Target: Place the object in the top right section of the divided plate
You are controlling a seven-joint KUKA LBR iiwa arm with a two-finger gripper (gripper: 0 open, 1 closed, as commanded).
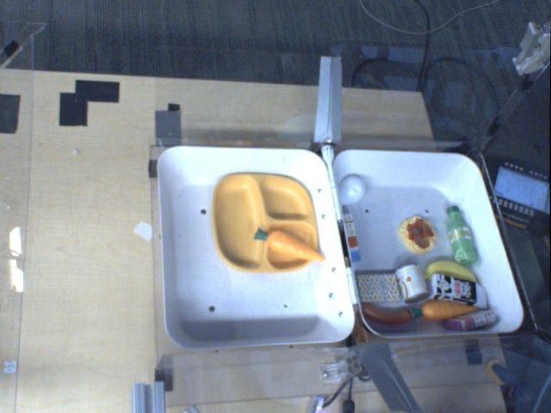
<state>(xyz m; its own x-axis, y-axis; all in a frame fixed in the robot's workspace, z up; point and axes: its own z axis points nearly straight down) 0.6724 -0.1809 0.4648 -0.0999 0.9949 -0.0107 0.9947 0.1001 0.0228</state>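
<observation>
Yellow divided plate [234,213], left bin [185,304], carrot [293,248] on lower-right section; gripper state unclear.

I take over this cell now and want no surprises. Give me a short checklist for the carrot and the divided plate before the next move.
1. Divided plate lies flat in the left bin: ok.
2. Carrot is on the plate: ok.
3. Carrot is in the top right section: not ok, it lies in the lower right one, tip over the rim.
4. Top right section free to receive it: ok.
5. Right bin clutter stays clear of the plate: ok.
</observation>
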